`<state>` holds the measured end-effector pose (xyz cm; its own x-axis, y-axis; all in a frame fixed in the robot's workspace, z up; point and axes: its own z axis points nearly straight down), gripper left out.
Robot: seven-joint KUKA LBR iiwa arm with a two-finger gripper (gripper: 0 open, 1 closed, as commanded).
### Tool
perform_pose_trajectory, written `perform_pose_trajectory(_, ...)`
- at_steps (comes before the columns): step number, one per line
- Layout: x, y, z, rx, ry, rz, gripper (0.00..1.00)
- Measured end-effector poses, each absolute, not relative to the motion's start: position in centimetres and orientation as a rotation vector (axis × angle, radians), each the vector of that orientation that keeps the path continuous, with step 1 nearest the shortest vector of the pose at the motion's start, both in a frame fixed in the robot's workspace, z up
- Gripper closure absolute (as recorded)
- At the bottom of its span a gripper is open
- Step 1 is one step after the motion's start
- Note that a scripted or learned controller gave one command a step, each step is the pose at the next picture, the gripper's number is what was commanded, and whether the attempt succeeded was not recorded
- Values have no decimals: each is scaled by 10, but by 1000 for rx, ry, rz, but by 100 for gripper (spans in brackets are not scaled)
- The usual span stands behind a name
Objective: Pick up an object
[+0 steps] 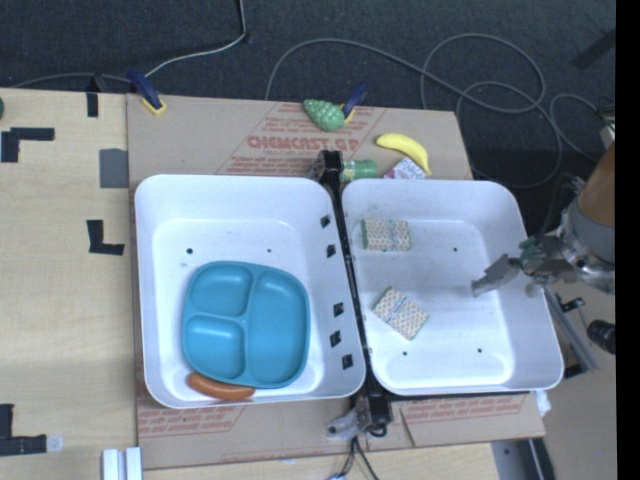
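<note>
Your left white bin [160,208] holds a blue sectioned plastic tray [245,323] and an orange sausage [220,387]; the right white bin [500,208] holds two patterned packets [386,234] [401,313]; your tool [500,273] hangs released, grasping nothing.

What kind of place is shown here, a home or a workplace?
Probably a robotics lab bench, not a home. Two white bins sit side by side on cardboard, loose cables trail behind them, and a robot gripper reaches over the right bin, which holds small patterned blocks.
</note>
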<state>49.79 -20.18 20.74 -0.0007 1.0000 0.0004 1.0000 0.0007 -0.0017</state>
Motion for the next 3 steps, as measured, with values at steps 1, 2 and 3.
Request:
perform_pose_trajectory(1,519,-99,129,-2215,-2221,2,0)
perform_pose_trajectory(2,502,-99,86,-2223,-2224,-3,0)
perform_pose_trajectory(3,553,-95,85,-2223,-2225,-2,0)
